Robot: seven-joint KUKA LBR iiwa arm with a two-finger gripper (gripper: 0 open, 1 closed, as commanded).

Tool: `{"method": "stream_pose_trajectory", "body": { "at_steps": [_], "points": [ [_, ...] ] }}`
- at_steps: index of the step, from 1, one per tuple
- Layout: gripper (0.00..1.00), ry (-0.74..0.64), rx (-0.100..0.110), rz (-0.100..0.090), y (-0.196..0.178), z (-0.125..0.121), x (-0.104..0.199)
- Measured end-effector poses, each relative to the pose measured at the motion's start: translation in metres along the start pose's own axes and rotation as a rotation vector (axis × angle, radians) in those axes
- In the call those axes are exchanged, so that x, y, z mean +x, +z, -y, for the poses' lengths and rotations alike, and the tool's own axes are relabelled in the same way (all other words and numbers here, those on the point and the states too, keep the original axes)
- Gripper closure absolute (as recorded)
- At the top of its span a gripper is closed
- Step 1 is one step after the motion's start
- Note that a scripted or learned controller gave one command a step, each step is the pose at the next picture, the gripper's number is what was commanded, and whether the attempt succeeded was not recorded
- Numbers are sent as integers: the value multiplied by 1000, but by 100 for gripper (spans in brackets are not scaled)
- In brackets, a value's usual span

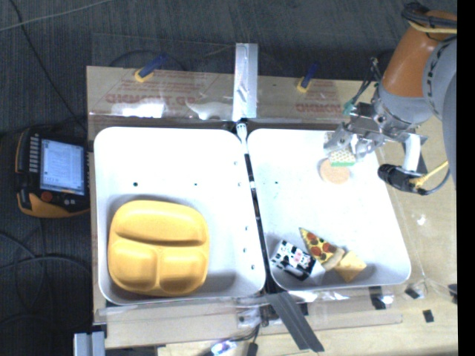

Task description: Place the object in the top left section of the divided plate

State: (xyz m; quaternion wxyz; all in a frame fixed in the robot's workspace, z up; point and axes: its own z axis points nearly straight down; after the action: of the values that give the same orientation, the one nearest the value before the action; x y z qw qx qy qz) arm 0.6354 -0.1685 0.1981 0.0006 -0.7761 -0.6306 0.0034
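Though looked down on from above, cannot tell how far open the gripper [343, 153] is, nor whether it has hold of anything (too small and cluttered at the tip). Hangs over the far right part of the right bin [386, 221], at the end of the grey arm [415, 73] with its orange band, reaching in from the right.

Just on the near side of the gripper, touching or almost touching it in this view: a round tan disc [336, 172]. Cannot say whether it is resting on the bin floor or lifted off it.

Well apart from that, along the near edge of the same bin: a toy pizza slice [315, 243], a black-and-white patterned block [291, 260] just left of it, and a tan wedge [351, 266] just right of it, all three bunched together.

Over in the left bin [171, 150], toward its near left: the yellow divided plate [158, 245], with one long section across the far side and two smaller ones nearer.

Left of both bins, off the bench: a handheld control pendant [56, 170] with a lit screen.
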Motion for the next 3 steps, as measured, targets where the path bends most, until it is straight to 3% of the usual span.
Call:
{"method": "stream_pose_trajectory", "body": {
  "at_steps": [1, 2, 3],
  "points": [
    [100, 95, -1, 0, -95, -21, 65],
    [100, 234, -2, 1, -213, -9, 119],
    [100, 543, 0, 1, -232, -4, 143]
  ]
}}
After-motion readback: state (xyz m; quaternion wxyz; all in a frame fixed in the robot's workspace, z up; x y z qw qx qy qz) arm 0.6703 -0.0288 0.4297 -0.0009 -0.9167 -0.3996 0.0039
